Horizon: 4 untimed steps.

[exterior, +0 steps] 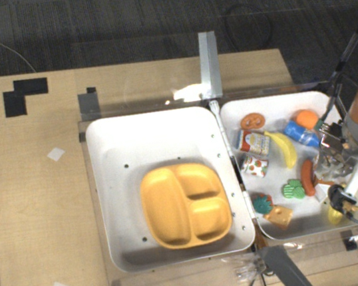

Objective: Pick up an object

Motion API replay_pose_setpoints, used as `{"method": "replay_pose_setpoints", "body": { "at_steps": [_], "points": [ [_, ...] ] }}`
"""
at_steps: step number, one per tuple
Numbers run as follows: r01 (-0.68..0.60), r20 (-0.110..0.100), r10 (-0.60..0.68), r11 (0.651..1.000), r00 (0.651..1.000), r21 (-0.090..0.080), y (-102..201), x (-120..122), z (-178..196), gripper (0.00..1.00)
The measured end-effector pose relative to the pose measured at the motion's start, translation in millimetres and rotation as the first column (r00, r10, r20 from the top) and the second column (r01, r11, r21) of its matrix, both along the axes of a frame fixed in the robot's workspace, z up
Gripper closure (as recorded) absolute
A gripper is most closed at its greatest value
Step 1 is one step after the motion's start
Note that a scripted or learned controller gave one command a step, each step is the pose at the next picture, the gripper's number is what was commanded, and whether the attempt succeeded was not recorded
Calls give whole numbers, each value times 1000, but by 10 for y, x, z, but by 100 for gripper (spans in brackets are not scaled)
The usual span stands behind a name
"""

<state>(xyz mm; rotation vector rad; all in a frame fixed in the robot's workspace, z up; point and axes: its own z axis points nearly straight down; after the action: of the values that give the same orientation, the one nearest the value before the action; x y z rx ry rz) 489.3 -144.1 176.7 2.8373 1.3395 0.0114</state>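
The claw (pixel 331 165) is hanging low over the right edge of the right bin (pixel 293 225), close beside the red sausage-shaped toy (pixel 307 176), and nothing is showing lifted clear, so the pick looks not yet done. I cannot tell how the claw is set, as the wrist is hiding it. The banana (pixel 283 147), green toy (pixel 293 189) and blue item (pixel 296 132) are lying loose in that bin, while the yellow tray (pixel 185 204) is sitting in the left bin (pixel 114 183).
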Motion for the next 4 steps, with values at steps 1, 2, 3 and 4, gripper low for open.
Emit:
{"method": "replay_pose_setpoints", "body": {
  "at_steps": [1, 2, 3, 4],
  "points": [
    [-6, -3, 6, 1000, 1000, 0, 6, 6, 81, 100],
    [205, -5, -205, 979, 979, 1, 367, -10, 529, 100],
    [183, -11, -183, 983, 983, 0, -280, -36, -78, 100],
    [173, -7, -173, 985, 985, 2, -256, -8, 35, 100]
  ]
}}
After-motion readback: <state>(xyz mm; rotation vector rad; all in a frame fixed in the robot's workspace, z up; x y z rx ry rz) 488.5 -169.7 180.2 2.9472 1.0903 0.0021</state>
